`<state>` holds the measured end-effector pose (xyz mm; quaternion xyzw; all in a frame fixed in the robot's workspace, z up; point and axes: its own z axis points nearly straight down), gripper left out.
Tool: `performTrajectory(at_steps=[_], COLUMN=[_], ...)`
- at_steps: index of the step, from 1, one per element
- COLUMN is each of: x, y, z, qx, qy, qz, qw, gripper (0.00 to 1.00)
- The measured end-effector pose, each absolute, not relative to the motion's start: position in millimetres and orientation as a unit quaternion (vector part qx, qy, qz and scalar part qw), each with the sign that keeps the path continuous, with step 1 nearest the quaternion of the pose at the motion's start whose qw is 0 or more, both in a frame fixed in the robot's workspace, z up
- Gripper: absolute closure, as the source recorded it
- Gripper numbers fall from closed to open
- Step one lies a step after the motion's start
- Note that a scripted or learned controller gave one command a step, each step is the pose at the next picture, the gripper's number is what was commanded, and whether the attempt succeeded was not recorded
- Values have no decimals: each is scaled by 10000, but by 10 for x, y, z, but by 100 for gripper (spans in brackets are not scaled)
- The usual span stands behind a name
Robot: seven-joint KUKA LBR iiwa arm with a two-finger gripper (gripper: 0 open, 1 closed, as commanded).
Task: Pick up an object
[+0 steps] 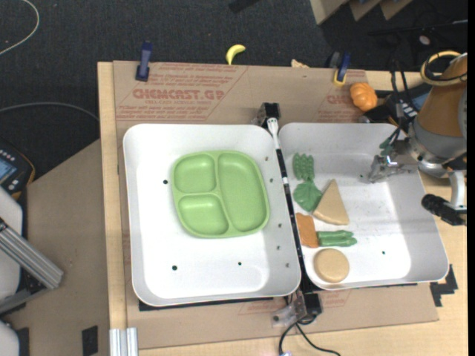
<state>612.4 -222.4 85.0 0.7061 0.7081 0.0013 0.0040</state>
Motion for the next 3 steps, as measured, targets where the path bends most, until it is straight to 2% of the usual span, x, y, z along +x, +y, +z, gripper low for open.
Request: performTrajectory(at_steps=[1,2,3], x=[6702,6525,6077], y=[-1663,-2282,-2242], z=[857,855,848], qx=[7045,7087,7078], qy=[7097,7055,7064], qz=[26,-7,-12], qw=[26,27,-21], gripper=[100,100,100])
